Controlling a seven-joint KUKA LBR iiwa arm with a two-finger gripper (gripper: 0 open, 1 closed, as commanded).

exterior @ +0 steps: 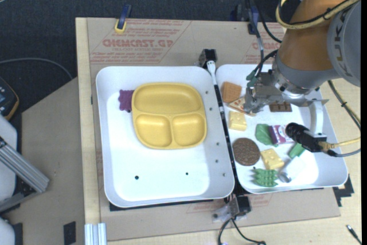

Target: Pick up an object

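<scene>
While the gripper hangs low over the upper left corner of the right bin, the likeliest target is the small pale cheese wedge just below it, right of frame centre. It looks like a light, stiff plastic toy, probably smooth and a bit slippery, so I'd take it across its flat sides rather than by the tapered edge (a corner grip would likely squirt it out). Whether the pincer is spread or closed I cannot tell from this angle, and nothing visibly sits in it.

Just above the wedge lies a tan toast piece, and a brown bar sits to the right under the wrist. Lower down are a round brown cookie, a second yellow block, a green lump and a spiky green piece, all close together.

Across the divider, the left bin holds a yellow tray with a purple bit touching its left edge.
</scene>
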